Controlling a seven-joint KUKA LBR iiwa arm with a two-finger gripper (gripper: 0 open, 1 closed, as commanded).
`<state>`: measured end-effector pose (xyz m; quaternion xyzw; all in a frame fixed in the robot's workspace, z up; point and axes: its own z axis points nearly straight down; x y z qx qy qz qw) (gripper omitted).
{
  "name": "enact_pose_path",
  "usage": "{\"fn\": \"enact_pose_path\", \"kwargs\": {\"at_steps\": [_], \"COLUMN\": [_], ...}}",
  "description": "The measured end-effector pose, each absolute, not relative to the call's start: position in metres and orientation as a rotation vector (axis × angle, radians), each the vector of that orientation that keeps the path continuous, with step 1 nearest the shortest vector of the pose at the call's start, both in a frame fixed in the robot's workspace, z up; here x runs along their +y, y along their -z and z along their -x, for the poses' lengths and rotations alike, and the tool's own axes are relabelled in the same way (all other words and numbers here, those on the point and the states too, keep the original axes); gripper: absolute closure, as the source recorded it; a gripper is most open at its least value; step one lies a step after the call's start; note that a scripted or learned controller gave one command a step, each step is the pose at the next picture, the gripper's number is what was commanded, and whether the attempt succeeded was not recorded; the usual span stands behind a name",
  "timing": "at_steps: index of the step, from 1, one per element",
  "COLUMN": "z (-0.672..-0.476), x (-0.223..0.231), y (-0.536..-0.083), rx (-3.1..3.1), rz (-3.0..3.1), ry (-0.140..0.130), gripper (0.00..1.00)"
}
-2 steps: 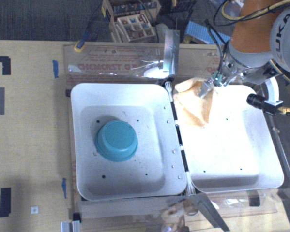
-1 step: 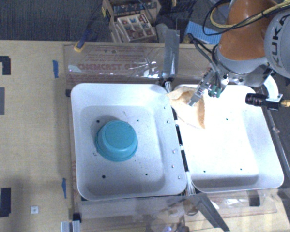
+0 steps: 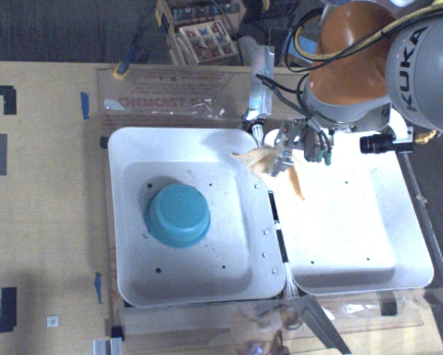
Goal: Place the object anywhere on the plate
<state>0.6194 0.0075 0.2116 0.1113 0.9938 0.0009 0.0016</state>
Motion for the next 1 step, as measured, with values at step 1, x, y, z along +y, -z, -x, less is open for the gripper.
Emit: {"fn": "enact_pose_path", "kwargs": {"at_steps": [1], "z": [-0.6050], "x": [0.0594], "y": [-0.2085], "rx": [3.139], "rz": [-0.001], "ry": [-0.003], "gripper": [1.00]}}
